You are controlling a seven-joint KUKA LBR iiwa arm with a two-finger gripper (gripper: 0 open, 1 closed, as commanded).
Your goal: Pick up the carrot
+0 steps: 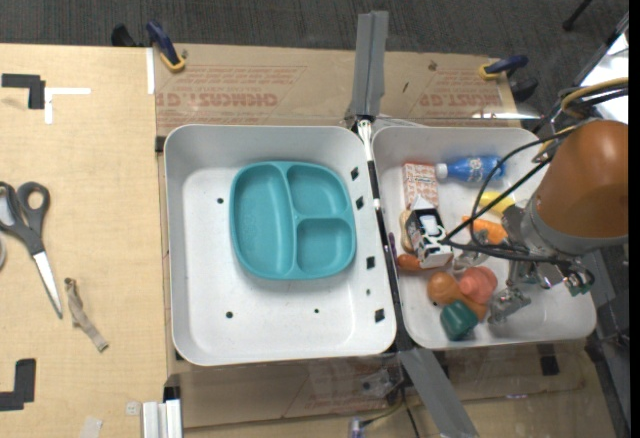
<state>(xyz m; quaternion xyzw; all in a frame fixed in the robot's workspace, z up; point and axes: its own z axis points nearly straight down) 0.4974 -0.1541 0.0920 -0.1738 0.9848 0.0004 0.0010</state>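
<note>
Approach step: gripper (512,301) low in right bin (560,324), grip state unclear. Carrot (410,263) lies left; next, shift over it.

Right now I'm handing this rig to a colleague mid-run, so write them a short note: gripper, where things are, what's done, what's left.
Gripper: low in the right bin, near its front. Whether it is open or shut can't be told from this view; nothing is seen held.
Carrot: probably the small orange piece by the right bin's left wall, beside the pile of toy food; too small to be sure.
Left bin: holds a teal divided plate.
Done: arm is over the right bin.
Left: confirm the carrot, grasp it, lift it.
</note>
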